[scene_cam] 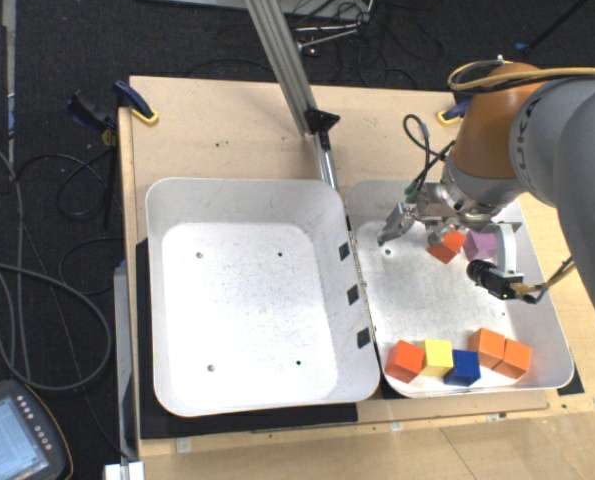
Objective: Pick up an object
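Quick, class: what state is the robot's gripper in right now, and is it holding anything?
Gripper: cannot be told whether open or closed. It sits over the right bin beside a red block and a purple block; no grasp is visible.

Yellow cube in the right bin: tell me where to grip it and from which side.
Come from straight above and close on the yellow cube across its far and near faces. An orange cube sits against its left and a blue cube against its right, so only those two faces look free.
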`<state>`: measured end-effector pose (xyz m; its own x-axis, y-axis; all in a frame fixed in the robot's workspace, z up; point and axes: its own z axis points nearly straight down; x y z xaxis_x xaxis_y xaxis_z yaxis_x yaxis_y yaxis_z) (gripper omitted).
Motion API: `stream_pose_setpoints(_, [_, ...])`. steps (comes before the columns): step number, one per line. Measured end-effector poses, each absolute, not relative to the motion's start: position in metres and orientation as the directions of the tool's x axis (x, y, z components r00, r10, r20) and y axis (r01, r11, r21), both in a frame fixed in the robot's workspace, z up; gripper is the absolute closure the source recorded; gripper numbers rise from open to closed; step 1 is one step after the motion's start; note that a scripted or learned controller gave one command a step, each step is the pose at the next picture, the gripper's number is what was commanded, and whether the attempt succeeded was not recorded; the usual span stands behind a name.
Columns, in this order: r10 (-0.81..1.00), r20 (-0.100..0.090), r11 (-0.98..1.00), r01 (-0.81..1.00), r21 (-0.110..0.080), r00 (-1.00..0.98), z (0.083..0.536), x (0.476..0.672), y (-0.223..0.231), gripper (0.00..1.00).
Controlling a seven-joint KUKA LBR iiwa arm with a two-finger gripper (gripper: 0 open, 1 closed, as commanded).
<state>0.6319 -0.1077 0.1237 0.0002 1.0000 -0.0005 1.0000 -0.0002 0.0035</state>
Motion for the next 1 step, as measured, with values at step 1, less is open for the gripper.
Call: stream_pose_setpoints(1, [1.000, -0.001, -0.001, 1.000, 0.003, 0.001, 0.1324, 0.6318, -0.1080, 1.00])
